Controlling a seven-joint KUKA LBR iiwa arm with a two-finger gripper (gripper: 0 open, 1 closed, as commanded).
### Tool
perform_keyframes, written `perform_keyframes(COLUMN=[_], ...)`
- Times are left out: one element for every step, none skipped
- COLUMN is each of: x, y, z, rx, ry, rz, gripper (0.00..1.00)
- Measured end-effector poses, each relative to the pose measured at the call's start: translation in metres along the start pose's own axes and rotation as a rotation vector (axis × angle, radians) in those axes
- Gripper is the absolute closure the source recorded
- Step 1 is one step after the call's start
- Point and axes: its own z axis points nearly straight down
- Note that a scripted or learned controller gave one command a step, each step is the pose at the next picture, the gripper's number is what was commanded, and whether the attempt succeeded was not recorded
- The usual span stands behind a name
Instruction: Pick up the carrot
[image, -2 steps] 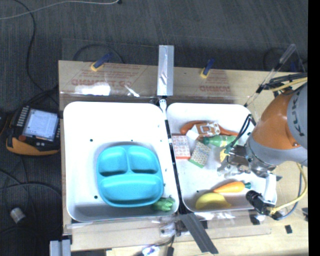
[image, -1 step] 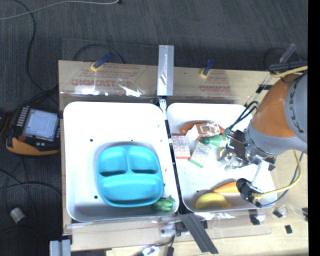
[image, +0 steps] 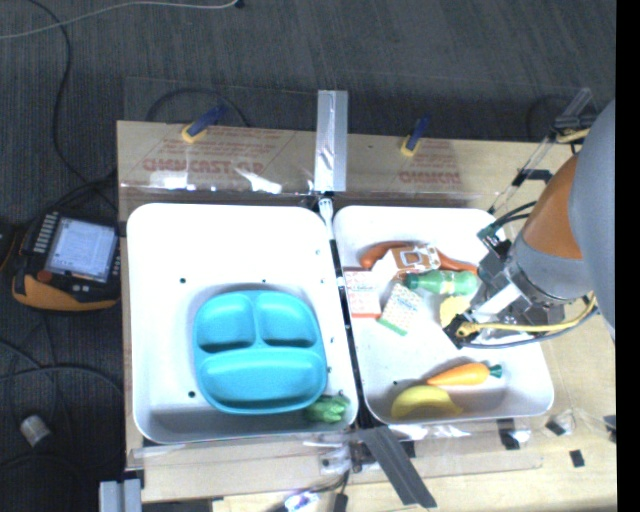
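While the arm (image: 575, 235) hangs in from the right over the right bin (image: 530, 395), its gripper (image: 462, 328) sits low near the bin's middle, and honestly, I cannot tell whether the fingers are apart or together: that tip is dark and tangled in cables. Nothing shows between them. The carrot (image: 462, 375) lies just below the gripper, near the front wall, orange body pointing left, green stub to the right, apparently not yet touched. Now the risks: a yellow banana-like piece (image: 422, 402) lies touching or just beside the carrot's lower left, so a descent that lands off-centre could pinch both, or nudge the carrot against the wall and roll it away. Its rounded body looks likely to slip from a shallow pinch too. Further back there's a cluster: a green bottle-like item (image: 440, 284), small cartons (image: 400, 305), and an orange-red piece (image: 385, 252), all clear of the carrot. Over in the left bin (image: 160, 300), a blue divided plate (image: 260, 350) and a small green item (image: 328, 407) near the front corner.
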Motion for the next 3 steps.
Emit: perform_keyframes(x=[-0.007, -0.015, -0.016], y=[0.043, 0.081, 0.081], z=[-0.068, -0.036, -0.044], rx=[-0.002, 0.0, 0.0], ry=[0.001, 0.0, -0.007], rz=[0.072, 0.296, 0.295], gripper=[1.0, 1.0, 1.0])
